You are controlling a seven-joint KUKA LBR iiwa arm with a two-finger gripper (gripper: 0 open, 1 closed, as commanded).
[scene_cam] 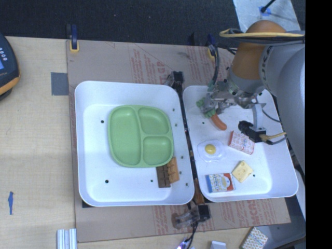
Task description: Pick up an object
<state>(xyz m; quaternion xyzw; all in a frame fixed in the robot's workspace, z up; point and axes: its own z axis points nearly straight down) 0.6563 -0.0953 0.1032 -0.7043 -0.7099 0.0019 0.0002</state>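
While the grey arm with the orange band [249, 56] reaches down from the upper right of the frame, its two-finger gripper [213, 106] sits low over the top-left corner of the right white bin [275, 183]. An orange carrot-shaped toy [220, 122] lies just below it. Whether the pincer is open or closed cannot be told.

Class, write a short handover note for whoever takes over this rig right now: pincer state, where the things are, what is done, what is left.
Pincer: low at the far end of the right bin, right above the carrot; grip state cannot be told.
Right bin: carrot, fried egg, pink packet, cheese wedge, small carton.
Left bin: green divided plate, chocolate bar.
Done: nothing seen lifted.
Left: grasp one object, likely the carrot, and raise it.
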